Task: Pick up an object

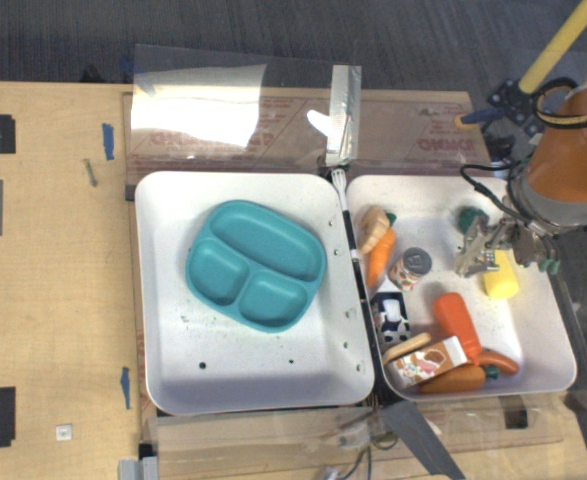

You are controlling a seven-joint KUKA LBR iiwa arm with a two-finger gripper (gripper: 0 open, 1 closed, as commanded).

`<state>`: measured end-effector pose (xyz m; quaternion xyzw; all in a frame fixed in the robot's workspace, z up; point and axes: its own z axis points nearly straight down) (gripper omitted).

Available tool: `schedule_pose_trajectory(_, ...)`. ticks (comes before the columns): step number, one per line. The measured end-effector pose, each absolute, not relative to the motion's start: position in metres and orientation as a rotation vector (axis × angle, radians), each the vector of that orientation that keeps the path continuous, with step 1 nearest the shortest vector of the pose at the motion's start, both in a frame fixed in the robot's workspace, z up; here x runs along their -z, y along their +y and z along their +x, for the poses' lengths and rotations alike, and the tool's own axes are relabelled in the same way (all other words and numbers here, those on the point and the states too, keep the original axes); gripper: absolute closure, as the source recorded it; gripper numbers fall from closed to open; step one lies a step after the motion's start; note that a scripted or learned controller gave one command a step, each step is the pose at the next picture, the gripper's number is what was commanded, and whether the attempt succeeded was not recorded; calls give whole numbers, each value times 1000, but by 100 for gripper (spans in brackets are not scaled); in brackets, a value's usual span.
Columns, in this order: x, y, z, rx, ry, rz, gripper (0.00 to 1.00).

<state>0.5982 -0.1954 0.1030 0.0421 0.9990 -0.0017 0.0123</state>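
Your gripper (pixel 481 253) hangs low in the right bin (pixel 563 353), touching a yellow block (pixel 501 281); whether its grip is closed, you cannot tell.

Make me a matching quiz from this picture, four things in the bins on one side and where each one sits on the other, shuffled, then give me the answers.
Things:
1. teal divided plate
2. yellow object
3. carrot
4. small round can

Places:
A. in the right bin, just below the end effector
B. in the right bin, between the carrot and the end effector
C. middle of the left bin
D. in the right bin, close to the divider between the bins

Pairs: 1-C, 2-A, 3-D, 4-B
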Motion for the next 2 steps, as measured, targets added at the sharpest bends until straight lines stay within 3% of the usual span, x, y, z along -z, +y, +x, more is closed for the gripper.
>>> schedule_pose_trajectory(1,-102,-195,598,4,3116,131,0)
schedule_pose_trajectory(2,-88,-195,607,1,3127,164,0)
